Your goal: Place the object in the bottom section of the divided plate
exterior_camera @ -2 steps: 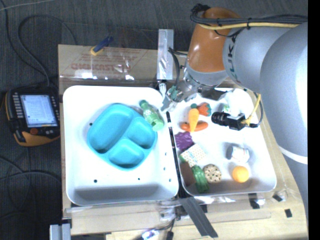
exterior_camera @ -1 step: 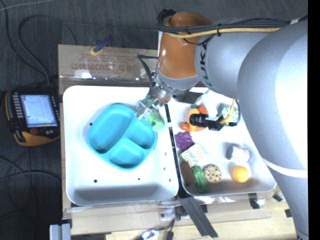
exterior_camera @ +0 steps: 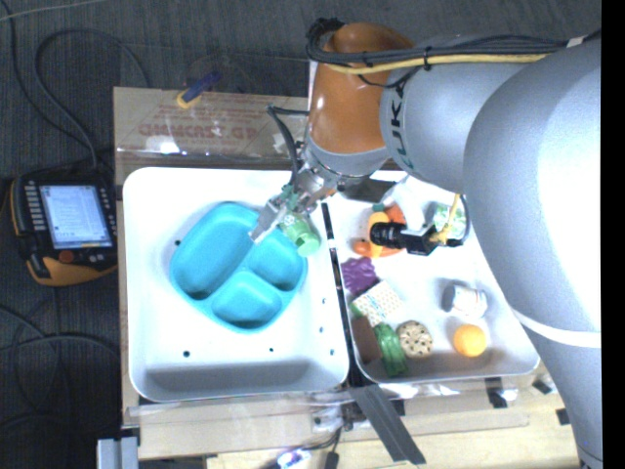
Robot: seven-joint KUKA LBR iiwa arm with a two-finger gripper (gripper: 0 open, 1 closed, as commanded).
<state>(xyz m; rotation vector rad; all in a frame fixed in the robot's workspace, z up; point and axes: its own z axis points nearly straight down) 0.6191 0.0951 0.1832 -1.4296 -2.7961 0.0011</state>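
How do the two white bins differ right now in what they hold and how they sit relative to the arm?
The left bin holds one blue divided plate; the right bin holds many small items, including an orange ball and a cookie. The gripper hangs over the left bin at the plate's upper right edge, while the arm's body crosses above the right bin. Both are shallow and white, side by side.

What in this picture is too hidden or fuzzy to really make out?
- The hand in the camera view: blurred, so its grip on the green object is unclear.
- The right bin: its far and right edges hidden by the arm.
- The small toys near the orange ball: too small to identify.
- The blue divided plate: its upper right rim is covered by the hand.
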